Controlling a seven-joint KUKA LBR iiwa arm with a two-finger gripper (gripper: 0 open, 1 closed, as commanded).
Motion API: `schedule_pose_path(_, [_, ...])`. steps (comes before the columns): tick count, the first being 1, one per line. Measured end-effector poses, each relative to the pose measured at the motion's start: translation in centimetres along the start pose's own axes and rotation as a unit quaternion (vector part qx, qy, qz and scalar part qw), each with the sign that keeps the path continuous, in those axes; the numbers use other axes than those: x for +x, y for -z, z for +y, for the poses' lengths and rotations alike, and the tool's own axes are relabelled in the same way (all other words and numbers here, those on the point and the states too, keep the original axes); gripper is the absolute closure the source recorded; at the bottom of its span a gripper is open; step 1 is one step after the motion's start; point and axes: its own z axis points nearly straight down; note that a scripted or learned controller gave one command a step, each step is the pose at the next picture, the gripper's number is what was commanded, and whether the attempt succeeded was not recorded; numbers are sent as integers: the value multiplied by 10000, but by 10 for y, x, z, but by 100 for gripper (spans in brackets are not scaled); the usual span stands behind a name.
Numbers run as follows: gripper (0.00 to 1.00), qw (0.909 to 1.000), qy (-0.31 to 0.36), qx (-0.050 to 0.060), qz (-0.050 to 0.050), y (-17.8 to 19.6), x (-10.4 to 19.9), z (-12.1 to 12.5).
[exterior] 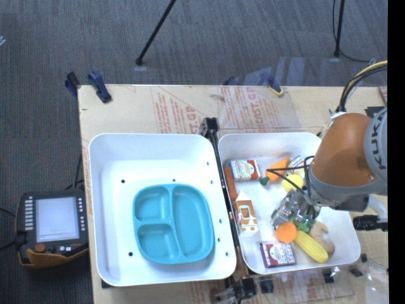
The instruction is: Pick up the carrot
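Both bins [158, 145]: smooth white plastic, slight sheen. Plate [173, 223]: smooth turquoise plastic, three compartments, soft gloss. Tabletop [164, 106]: matt brown cardboard, red print (faded), clear tape strip shining near far edge. Floor [76, 30]: dark carpet, rough ribbed weave. Arm [345, 160]: glossy orange shell over smooth grey casing. Pincer [296, 211]: dull grey metal look. Carrot [276, 170]: smooth orange plastic look. Corn cob [311, 246]: yellow, bumpy. Small cartons [245, 217]: printed cardboard, matt.
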Motion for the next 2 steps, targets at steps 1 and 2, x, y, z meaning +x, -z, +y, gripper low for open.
schedule_pose_path(1, [100,10000,24,8,26,5,0,0])
schedule_pose_path(2, [100,9978,639,-61,-189,125,-29,74])
